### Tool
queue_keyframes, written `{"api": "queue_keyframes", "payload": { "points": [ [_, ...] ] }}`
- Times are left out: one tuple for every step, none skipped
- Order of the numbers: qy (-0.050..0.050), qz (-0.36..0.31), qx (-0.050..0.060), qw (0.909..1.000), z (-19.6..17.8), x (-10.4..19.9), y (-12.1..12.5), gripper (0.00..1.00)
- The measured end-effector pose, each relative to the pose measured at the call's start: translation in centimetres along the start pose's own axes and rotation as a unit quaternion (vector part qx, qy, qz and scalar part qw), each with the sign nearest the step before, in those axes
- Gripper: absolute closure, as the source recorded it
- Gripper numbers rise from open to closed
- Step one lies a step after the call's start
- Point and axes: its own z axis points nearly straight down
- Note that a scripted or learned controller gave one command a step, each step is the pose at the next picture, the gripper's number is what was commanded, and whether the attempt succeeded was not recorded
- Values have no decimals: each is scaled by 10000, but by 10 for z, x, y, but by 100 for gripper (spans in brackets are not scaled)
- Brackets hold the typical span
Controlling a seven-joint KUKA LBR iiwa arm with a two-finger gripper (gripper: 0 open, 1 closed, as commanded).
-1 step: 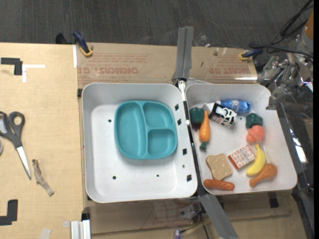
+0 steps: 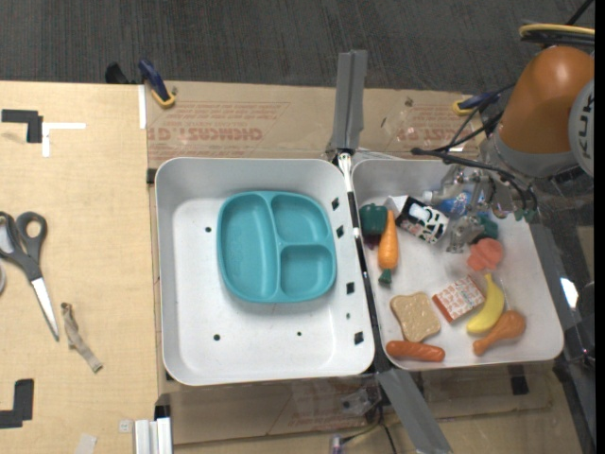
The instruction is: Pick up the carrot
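Gripper (image 2: 470, 218) low over right bin's (image 2: 551, 282) back, carrot (image 2: 388, 246) apart.

Bright, even overhead light fills the scene. The white bins (image 2: 189, 282) glare mildly and cast soft shadows inside their walls. The far floor (image 2: 284, 17) is dim. Detail is soft around the tool (image 2: 468, 206), slightly blurred.
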Motion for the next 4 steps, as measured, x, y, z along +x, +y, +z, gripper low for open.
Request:
{"api": "queue_keyframes", "payload": {
  "points": [
    [-6, 125, 1, 9999, 18, 32, 75, 0],
    [7, -941, 0, 9956, 19, 107, 61, 0],
    [-56, -536, 52, 9985, 16, 120, 77, 0],
    [0, -1038, -2, 9946, 12, 145, 0, 0]
  ]
}}
